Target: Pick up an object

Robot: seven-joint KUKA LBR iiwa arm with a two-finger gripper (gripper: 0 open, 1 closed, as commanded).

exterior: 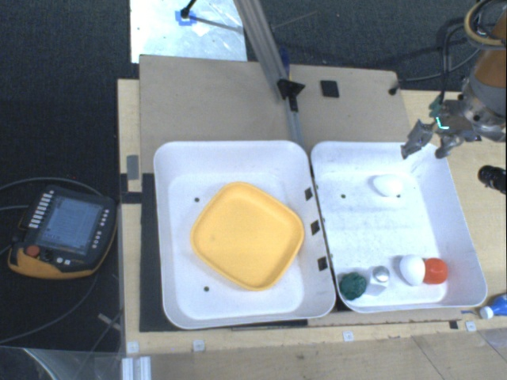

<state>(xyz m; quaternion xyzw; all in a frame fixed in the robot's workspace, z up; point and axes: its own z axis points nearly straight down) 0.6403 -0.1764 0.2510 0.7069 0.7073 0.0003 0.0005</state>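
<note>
My gripper [428, 146] hangs over the far right edge of the right bin [455, 204], its two fingers spread apart with nothing between them. A white oval object [388, 185] lies in that bin a little below and left of the gripper. Along the bin's near edge sit a dark green ball [353, 284], a small silver piece [380, 275], a white ball [412, 269] and an orange-red object [435, 271]. A yellow square plate [247, 234] lies in the left bin [178, 212].
A teach pendant [62, 229] lies on the floor at the left. A slanted metal pole [265, 38] runs down to the back of the bins. A brown board [238, 93] lies behind both bins. A blue item [495, 307] sits at the right bench edge.
</note>
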